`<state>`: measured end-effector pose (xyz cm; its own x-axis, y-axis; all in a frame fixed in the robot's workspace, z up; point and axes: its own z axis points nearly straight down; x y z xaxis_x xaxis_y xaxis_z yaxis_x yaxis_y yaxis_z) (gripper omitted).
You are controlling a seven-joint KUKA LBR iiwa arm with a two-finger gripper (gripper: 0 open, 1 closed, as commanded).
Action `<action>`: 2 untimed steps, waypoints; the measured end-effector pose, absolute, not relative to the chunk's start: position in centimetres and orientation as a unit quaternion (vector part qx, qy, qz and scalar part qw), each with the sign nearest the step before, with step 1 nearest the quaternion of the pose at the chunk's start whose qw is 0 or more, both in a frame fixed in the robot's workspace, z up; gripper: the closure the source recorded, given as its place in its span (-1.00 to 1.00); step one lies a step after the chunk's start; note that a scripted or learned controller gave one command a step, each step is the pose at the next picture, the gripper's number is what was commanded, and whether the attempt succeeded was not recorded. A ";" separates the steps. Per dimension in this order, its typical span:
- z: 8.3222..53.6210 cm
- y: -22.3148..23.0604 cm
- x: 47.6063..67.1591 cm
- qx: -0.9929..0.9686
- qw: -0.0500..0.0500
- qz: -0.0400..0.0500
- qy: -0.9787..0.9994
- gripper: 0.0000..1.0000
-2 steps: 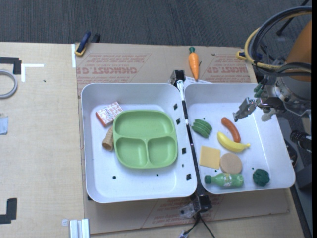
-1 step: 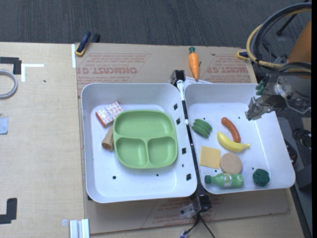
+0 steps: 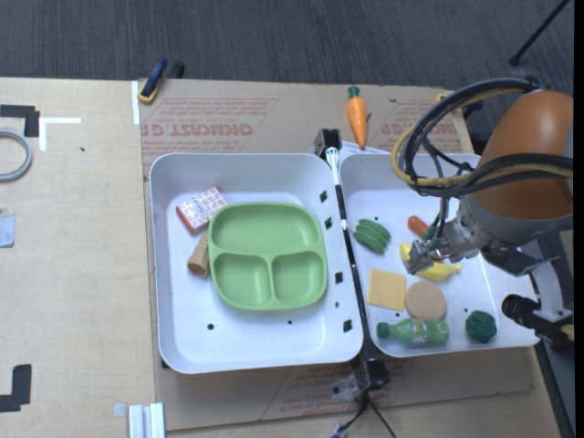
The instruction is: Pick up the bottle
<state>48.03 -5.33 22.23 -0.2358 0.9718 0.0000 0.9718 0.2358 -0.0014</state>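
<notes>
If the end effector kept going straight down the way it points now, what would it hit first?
Most likely the yellow banana, which lies right under the end effector in the right bin. The bottle lies nearer the front wall, off that line. Depth is hard to judge.

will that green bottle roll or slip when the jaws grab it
The bottle lies on its side against the bin's near wall, so it may roll. Its smooth round body looks slippery. It seems small plastic, probably light.
</notes>
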 end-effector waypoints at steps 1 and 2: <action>24.5 2.5 47.8 -0.674 0.000 0.001 -0.739 1.00; 24.9 8.6 47.7 -0.694 0.000 0.001 -0.720 1.00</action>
<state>47.74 8.56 24.90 -0.0362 0.9993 -0.0010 0.9993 0.0362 -0.0010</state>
